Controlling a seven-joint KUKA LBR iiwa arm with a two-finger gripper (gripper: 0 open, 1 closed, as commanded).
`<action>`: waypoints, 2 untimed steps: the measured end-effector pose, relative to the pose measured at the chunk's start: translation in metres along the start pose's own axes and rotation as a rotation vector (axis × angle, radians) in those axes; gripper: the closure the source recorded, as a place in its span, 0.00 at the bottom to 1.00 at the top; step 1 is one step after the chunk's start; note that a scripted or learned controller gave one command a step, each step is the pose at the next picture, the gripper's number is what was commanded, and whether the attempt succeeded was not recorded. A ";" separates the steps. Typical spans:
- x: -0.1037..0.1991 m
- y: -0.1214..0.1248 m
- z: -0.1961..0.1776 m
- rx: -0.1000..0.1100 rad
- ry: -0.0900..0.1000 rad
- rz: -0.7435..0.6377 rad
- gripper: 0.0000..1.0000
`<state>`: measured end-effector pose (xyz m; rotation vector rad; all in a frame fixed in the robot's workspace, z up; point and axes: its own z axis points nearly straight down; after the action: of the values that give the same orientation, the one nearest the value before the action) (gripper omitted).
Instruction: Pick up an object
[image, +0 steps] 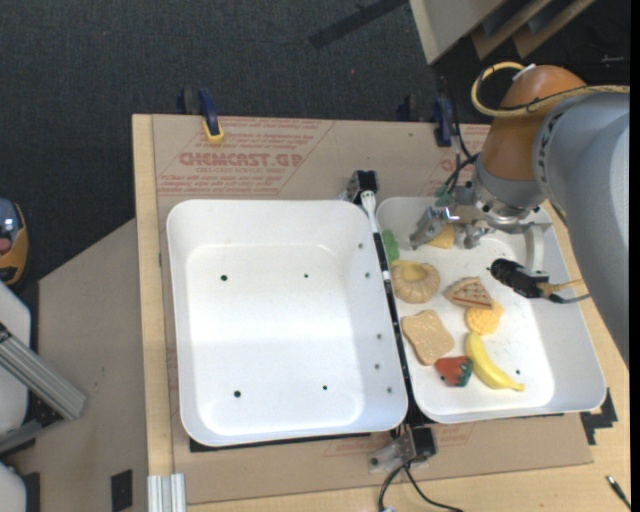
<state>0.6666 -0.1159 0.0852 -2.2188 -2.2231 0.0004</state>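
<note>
Gripper (452, 226) low over the right bin's (570, 385) far-left corner, above a yellow item (440, 238) (finger state unclear, can't tell). Bagel (414, 281) near the left wall; toast slice (429, 336), banana (492, 364), red pepper (455, 371) toward the near edge.

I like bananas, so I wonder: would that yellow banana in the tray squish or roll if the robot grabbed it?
The banana looks like glossy toy plastic, so probably stiff, light, maybe slippery. Its curve suggests it would rock or spin rather than roll far. It lies close to the strawberry, so a push might nudge that too.
</note>
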 end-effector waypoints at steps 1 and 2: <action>-0.001 -0.001 -0.009 0.006 -0.001 0.000 1.00; 0.137 0.002 -0.107 -0.012 0.004 -0.011 1.00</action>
<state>0.6686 0.0212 0.1922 -2.2104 -2.2394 -0.0179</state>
